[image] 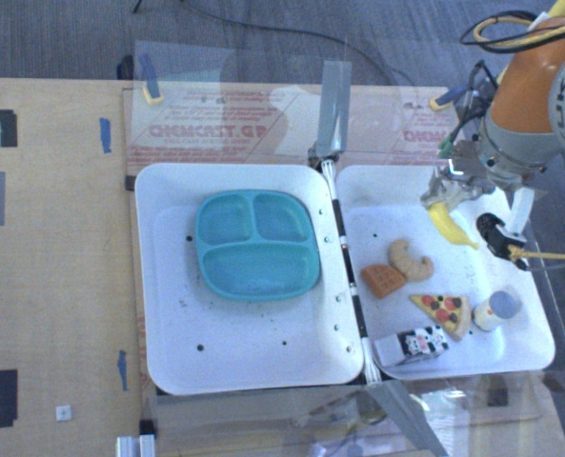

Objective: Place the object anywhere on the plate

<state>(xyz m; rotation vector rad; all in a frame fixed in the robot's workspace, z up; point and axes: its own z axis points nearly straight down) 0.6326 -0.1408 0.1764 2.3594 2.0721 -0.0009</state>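
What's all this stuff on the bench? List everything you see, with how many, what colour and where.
Bins: two, white, side by side on the bench.
Plate: one, teal, three compartments, in the left bin.
Banana: one, yellow, upper part of the right bin, right below the gripper.
Curved biscuit: one, tan, middle of the right bin.
Waffle piece: one, orange-brown, touching the biscuit's left.
Pizza slice: one, yellow with red spots, lower right bin.
Small carton: one, black and white, bottom edge of the right bin.
Small cup-like thing: one, grey-blue and cream, right of the pizza.
Gripper: one, grey, over the banana.
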